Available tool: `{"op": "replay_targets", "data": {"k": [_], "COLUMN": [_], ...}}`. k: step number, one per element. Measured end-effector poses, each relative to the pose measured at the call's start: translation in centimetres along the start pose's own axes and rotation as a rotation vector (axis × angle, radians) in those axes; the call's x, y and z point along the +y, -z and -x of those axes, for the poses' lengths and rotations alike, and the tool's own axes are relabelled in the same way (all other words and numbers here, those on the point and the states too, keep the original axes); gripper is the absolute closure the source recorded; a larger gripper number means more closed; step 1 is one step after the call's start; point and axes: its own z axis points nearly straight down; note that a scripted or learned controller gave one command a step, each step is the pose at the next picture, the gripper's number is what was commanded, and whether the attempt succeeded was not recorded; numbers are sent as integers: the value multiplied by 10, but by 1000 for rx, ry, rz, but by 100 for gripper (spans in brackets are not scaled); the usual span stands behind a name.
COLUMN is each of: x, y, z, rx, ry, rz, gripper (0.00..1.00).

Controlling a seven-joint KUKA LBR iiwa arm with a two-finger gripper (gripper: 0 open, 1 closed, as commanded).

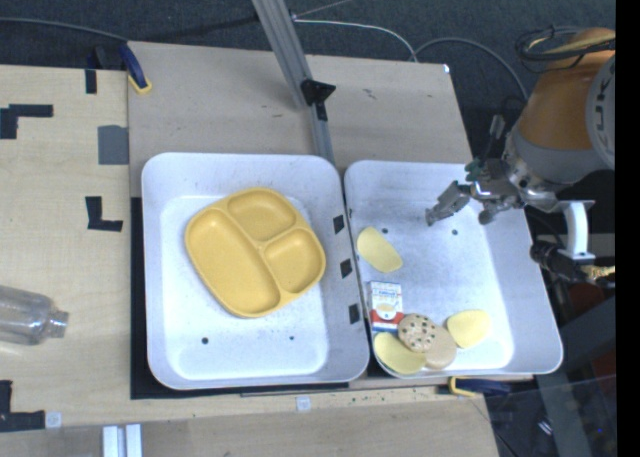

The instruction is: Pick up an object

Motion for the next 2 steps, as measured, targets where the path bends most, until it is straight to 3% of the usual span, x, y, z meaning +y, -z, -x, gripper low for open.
{"op": "replay_targets", "data": {"k": [1, 2], "x": [2, -26], "y": [59, -36], "z": [62, 8], "rx": [-5, 3], "ry": [-5, 0], "rz": [7, -10], "gripper": [0, 0]}}
